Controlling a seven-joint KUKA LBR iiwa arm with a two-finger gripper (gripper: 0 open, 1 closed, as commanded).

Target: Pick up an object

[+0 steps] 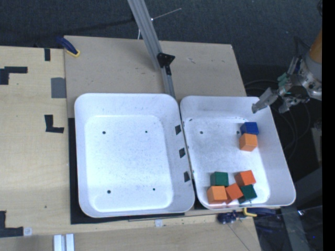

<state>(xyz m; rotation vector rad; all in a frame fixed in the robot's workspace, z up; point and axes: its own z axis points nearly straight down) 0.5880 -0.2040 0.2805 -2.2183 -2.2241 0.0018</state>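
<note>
Several small cubes lie in the right bin [220, 104]. A blue cube [250, 127] sits against an orange cube [248, 141] near the bin's right wall. At the front are a green cube [220, 178], an orange cube [245, 177], another orange cube [216, 194], a red-orange cube [234, 191] and a dark green cube [248, 193], clustered together. My gripper [272, 104] hovers over the bin's back right corner, above and behind the blue cube, open, with nothing between its fingers.
The left bin [125, 156] adjoins the right one. A slanted metal pole [148, 27] with a black clamp [165, 60] rises behind the bins. A blue-yellow clip [68, 45] lies at the bench's back left, and another clip [235, 216] sits at the right bin's front edge.
</note>
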